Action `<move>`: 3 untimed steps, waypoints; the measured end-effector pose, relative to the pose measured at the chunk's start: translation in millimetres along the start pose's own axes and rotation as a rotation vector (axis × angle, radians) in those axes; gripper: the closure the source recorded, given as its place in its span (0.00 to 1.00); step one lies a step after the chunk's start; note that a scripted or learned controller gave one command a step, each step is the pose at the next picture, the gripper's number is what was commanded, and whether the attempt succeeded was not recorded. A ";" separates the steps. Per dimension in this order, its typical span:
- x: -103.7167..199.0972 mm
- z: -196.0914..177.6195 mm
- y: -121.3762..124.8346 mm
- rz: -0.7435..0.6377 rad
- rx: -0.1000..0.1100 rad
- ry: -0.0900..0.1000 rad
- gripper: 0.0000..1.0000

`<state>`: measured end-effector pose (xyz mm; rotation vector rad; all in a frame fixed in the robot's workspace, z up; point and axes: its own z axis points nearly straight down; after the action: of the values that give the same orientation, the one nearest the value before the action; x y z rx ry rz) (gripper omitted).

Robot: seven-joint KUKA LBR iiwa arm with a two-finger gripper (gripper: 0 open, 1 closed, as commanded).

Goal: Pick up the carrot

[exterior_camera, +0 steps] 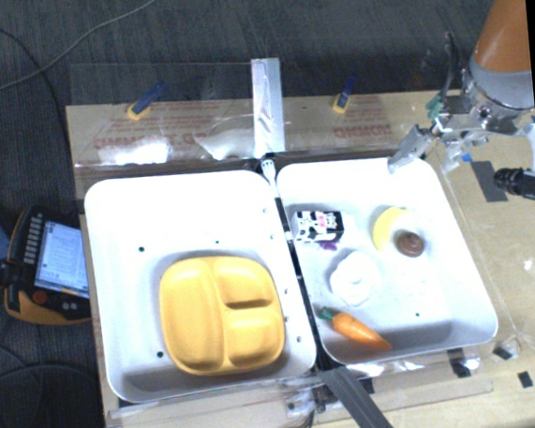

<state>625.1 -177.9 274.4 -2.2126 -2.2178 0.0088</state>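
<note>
Pincer (421, 146) over right bin's far rim, carrot (357, 327) well apart.

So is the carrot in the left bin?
No, the carrot lies in the right bin, near its front edge.

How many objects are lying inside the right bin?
4. The carrot lies near the front left corner, a white round object just behind it, a black-and-white item at the left wall, and a yellow-and-brown piece further right.
</note>
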 end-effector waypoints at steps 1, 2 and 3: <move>29.6 127.2 -60.1 -0.023 0.001 0.000 0.00; 12.7 102.9 -42.3 0.062 0.000 0.000 0.00; 32.3 154.8 -92.0 0.155 0.002 -0.001 0.00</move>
<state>531.5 -145.4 120.6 -2.3769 -2.0401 0.0126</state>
